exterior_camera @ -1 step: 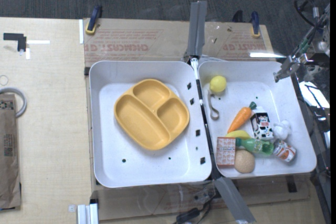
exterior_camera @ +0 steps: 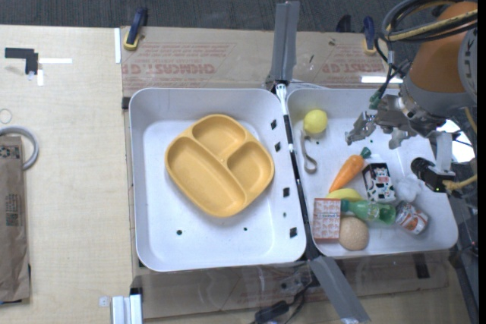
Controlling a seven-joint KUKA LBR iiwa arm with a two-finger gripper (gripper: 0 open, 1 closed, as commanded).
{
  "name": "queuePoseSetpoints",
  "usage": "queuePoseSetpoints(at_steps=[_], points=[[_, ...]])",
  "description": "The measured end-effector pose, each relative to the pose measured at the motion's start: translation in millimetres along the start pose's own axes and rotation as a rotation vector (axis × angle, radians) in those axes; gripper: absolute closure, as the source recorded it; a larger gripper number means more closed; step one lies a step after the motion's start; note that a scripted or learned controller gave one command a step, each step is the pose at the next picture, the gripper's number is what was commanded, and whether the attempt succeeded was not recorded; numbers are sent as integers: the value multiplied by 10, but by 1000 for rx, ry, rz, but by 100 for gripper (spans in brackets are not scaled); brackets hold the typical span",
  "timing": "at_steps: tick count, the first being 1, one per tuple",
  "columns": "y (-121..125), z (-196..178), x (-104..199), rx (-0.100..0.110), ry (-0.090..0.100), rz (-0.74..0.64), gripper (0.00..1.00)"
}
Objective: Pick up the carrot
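Over the right bin (exterior_camera: 448,235): gripper (exterior_camera: 380,127) hangs above the floor, carrot (exterior_camera: 348,171) unheld.

Camera view: carrot lies tilted mid-bin, green tip toward the gripper, apart from it; nothing sits between the jaws, and how far they stand open cannot be told. Yellow ball (exterior_camera: 315,121) rests near the bin's upper left; a green bottle (exterior_camera: 373,210) and bread roll (exterior_camera: 354,233) lie below the carrot. Left bin (exterior_camera: 144,186) carries a yellow divided plate (exterior_camera: 219,164).
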State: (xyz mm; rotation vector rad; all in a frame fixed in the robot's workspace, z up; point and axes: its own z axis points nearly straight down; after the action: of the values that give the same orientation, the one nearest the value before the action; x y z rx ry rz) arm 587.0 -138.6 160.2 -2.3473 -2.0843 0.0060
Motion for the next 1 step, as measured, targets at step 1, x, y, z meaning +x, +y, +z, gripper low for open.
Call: queuePoseSetpoints(at_steps=[1], points=[[-32,694,292,-2,0,-124,0]])
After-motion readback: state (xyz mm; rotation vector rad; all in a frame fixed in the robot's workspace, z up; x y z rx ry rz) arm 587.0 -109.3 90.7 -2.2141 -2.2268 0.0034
